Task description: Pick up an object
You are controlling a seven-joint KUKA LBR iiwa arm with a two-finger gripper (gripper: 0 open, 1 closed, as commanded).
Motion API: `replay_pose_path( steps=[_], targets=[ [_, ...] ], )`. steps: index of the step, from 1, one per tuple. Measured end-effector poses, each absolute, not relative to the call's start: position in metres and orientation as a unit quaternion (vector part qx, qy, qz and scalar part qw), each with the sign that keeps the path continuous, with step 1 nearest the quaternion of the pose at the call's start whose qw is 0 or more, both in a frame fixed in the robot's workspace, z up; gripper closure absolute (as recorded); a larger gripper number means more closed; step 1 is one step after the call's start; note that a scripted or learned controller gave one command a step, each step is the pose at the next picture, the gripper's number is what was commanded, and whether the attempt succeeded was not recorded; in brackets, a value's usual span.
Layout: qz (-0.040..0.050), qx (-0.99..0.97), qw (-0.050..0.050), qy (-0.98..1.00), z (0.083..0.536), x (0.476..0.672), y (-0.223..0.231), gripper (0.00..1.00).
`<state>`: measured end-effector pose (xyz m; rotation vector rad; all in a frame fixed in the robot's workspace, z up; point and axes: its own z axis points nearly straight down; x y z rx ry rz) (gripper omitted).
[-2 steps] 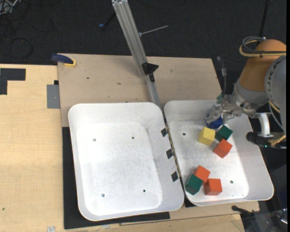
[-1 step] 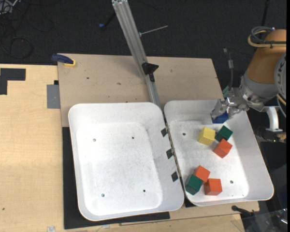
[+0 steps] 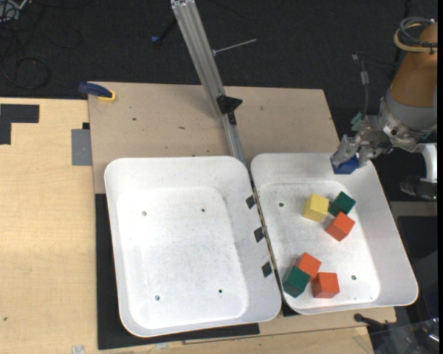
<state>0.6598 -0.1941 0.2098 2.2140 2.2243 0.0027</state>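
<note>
Bins side by side; landmark is the right bin [image 3: 399,271]. Left of it, left bin [image 3: 177,249]. Inside the right bin, low near its left wall: green cube [image 3: 296,280], orange cube [image 3: 308,263], red cube [image 3: 325,284]. Higher up, mid-bin: yellow cube [image 3: 316,207], dark green cube [image 3: 343,202], red-orange cube [image 3: 340,226], all touching or nearly so. Gripper [image 3: 348,156] sits over the bin's upper right rim with a blue cube [image 3: 346,165] apparently clamped between its fingers. Best move, I judge: lift straight, slowly, keep the clamp firm. Finger contact is small and blurred; grip quality hard to confirm. Arm is cut off at right.
</note>
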Motion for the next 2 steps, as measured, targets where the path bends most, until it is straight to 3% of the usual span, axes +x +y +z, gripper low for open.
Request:
replay_pose_path(
  steps=[1, 2],
  targets=[
    [0.0009, 0.705, 0.002, 0.709, 0.263, 0.660, -0.195, 1.00],
    [-0.0001, 0.706, -0.002, 0.709, 0.268, 0.650, -0.144, 1.00]
  ],
)
